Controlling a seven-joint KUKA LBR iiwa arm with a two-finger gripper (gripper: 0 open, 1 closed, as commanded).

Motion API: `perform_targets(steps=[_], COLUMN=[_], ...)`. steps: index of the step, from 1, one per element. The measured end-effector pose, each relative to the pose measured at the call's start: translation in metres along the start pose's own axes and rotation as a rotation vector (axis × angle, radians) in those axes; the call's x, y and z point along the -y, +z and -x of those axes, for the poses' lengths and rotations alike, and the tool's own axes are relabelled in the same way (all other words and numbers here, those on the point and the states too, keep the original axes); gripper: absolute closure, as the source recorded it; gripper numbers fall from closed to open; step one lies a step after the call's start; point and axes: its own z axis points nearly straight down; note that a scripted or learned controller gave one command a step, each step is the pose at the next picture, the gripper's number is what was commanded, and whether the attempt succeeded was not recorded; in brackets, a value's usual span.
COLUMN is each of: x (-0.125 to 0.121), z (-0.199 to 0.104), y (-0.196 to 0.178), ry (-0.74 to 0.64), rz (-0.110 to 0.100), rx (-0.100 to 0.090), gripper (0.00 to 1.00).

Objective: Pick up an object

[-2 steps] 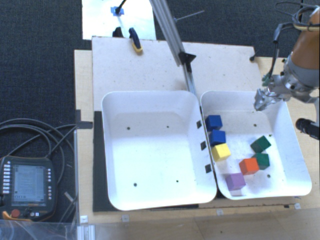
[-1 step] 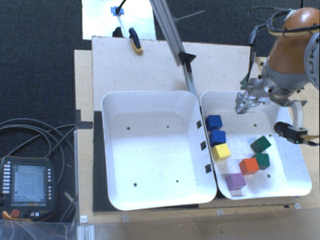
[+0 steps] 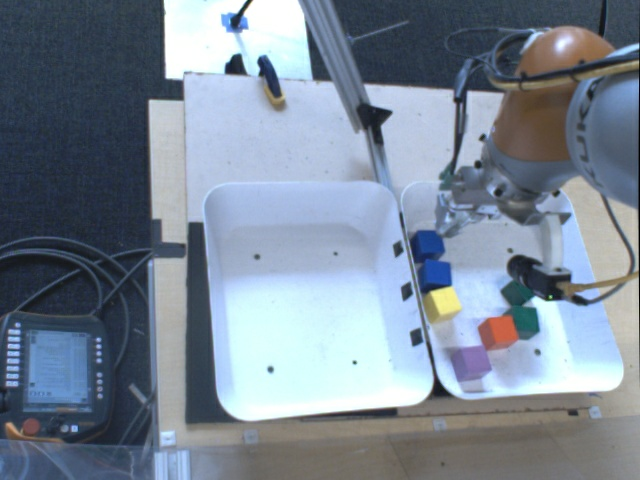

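Note:
The right bin [image 3: 598, 364] holds several small blocks. Two blue blocks [image 3: 427, 244] [image 3: 434, 274] and a yellow block [image 3: 442, 303] line up along its left wall. An orange block [image 3: 497, 332], two green blocks [image 3: 523, 321] [image 3: 516, 292] and a purple block [image 3: 471, 362] lie nearer the front. My gripper [image 3: 452, 216] hangs over the bin's back left corner, just above and right of the upper blue block. Nothing shows between its tips.
The left bin [image 3: 215, 213] stands beside the right one, their walls touching. A slanted metal pole [image 3: 340, 58] crosses behind the bins. A black cable plug [image 3: 532, 271] hangs from the arm over the right bin. A teach pendant [image 3: 55, 373] lies at the front left.

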Motion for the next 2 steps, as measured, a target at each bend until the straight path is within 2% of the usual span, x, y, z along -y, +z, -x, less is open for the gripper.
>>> perform_targets(steps=[1, 2], x=[-0.001, 0.016], z=[-0.058, -0.111], y=[-0.003, -0.019], ry=[-0.002, -0.002], rz=[0.002, 0.002], rx=[0.000, -0.001], gripper=[1.00, 1.00])
